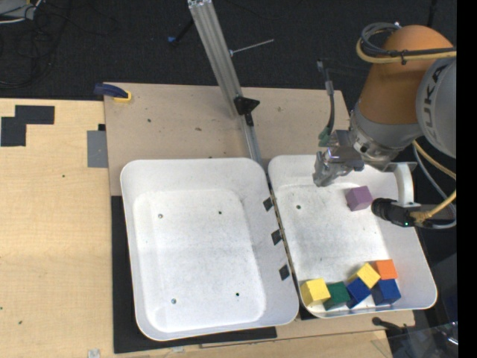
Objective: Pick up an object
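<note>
In the right bin (292, 233), a purple cube (358, 198) lies just beside the tool (326, 171).

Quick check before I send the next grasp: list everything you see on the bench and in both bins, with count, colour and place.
Purple block: 1, right bin, upper part, alone.
Yellow blocks: 2, right bin, bottom corner cluster.
Green block: 1, same cluster.
Blue blocks: 2, same cluster.
Orange block: 1, cluster's right end.
Bins: 2, white, left and right.
Aluminium rail: 1, silver, leaning behind bins.
Arm: grey and orange, from right.
Pincer: above right bin's upper edge.
</note>
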{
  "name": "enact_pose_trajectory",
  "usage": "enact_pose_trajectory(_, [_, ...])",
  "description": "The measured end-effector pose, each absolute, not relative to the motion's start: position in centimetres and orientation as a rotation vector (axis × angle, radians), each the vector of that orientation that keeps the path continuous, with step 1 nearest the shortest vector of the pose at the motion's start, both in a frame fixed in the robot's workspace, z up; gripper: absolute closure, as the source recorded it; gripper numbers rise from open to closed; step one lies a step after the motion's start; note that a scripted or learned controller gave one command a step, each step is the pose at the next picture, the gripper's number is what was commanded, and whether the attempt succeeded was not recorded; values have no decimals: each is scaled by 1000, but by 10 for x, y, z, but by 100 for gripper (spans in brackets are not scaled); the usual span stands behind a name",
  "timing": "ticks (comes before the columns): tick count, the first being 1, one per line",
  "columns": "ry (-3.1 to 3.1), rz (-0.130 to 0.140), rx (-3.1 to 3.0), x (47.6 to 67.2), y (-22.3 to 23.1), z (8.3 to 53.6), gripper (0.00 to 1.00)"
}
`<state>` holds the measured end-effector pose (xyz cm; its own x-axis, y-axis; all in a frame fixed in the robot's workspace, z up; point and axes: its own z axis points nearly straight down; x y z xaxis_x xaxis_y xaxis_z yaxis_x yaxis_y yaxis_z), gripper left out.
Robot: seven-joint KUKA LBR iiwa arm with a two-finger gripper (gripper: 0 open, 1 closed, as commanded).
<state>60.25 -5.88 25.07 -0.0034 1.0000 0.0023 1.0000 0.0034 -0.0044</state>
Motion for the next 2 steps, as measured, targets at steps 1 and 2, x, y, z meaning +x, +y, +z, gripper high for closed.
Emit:
enact_pose_trajectory(1, [-2222,4,-2213,588,-12,236,100])
enact_pose_trajectory(2, [-2223,3,-2213,574,42,243,100])
